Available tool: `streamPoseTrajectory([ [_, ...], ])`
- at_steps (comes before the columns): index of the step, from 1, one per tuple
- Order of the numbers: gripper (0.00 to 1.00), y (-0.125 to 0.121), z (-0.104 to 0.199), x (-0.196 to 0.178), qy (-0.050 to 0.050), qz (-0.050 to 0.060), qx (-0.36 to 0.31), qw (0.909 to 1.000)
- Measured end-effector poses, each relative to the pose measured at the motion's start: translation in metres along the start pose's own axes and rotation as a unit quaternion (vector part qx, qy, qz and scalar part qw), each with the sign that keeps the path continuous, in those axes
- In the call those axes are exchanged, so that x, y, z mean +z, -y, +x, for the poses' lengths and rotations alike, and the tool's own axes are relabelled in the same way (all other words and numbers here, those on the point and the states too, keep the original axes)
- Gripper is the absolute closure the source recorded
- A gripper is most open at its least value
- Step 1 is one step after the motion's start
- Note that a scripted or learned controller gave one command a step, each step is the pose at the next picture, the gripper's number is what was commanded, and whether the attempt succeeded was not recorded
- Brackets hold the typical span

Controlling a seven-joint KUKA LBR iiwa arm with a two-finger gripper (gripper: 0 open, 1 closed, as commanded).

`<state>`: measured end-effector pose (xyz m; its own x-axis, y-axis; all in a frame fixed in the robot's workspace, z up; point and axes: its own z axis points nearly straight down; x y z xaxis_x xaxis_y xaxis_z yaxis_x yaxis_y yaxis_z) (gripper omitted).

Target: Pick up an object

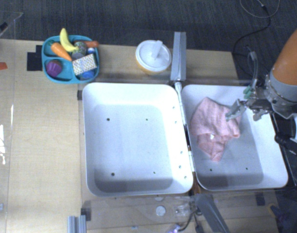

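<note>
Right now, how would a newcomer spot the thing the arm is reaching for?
Find the two shallow white bins; take the right-hand bin. In it lies a crumpled pink cloth, with the pincer at its right edge. It is soft and pink, unlike the hard toys in the blue tray.

Arm enters from right, orange band above wrist, wrist angled down-left; gripper (pixel 234 111) low at fingertip level (finger spacing unresolved).
</note>
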<state>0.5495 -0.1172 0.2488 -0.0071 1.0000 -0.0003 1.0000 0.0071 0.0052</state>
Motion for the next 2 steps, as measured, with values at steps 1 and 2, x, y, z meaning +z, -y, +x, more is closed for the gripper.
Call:
streamPoseTrajectory([
  [1,0.0,-0.052,-0.016,0.151,0.001,-0.004,-0.045,0.999],
  [2,0.0,-0.119,-0.026,0.158,-0.002,0.006,-0.112,0.9936],
])
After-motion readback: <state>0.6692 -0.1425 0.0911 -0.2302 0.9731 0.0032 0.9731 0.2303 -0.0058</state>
